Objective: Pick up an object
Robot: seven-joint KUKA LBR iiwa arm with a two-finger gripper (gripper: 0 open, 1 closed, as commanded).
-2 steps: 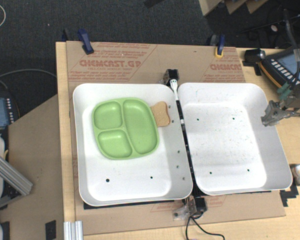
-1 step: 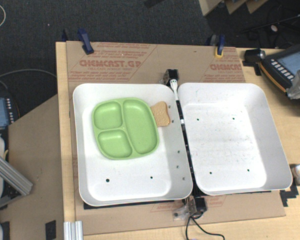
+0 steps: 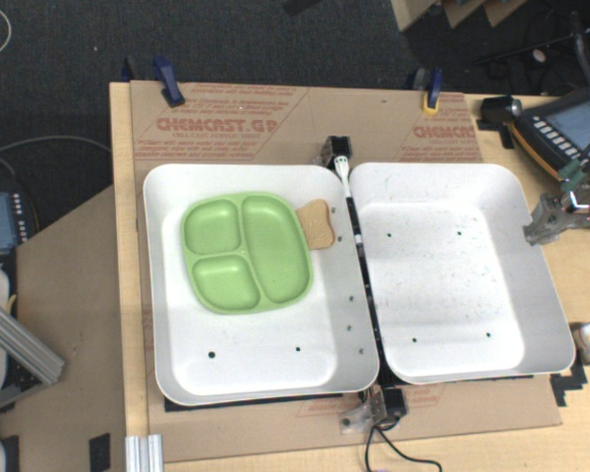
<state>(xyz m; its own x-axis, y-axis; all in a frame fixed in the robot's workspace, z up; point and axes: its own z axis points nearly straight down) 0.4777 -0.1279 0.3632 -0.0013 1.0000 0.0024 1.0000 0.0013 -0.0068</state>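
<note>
- The left bin (image 3: 177, 342) holds a green plate (image 3: 246, 254) with three compartments, lying flat in the bin's upper half.
- A tan biscuit-like piece (image 3: 317, 223) lies at the plate's right edge, touching or slightly overlapping its rim, near the bin's upper right corner.
- The right bin (image 3: 452, 352) sits just beside the left one; its white floor shows small dark specks and a few dark dots.
- A black strip with a clip (image 3: 337, 151) runs along the seam between the two bins.
- The gripper (image 3: 560, 209) appears as a grey metal part at the right edge of the view, just outside the right bin's right wall, level with the bin's upper half.
- I cannot tell how far it is open; nothing can be seen in its hold.
- It is well apart from the plate and the tan piece, with the whole right bin between them.
- Both bins rest on a cardboard sheet (image 3: 226, 121) with red print, clamped at the far edge by a blue clamp (image 3: 166, 80) and a yellow clamp (image 3: 433, 94).
- Cables (image 3: 393, 445) trail from the near edge of the bench.
</note>
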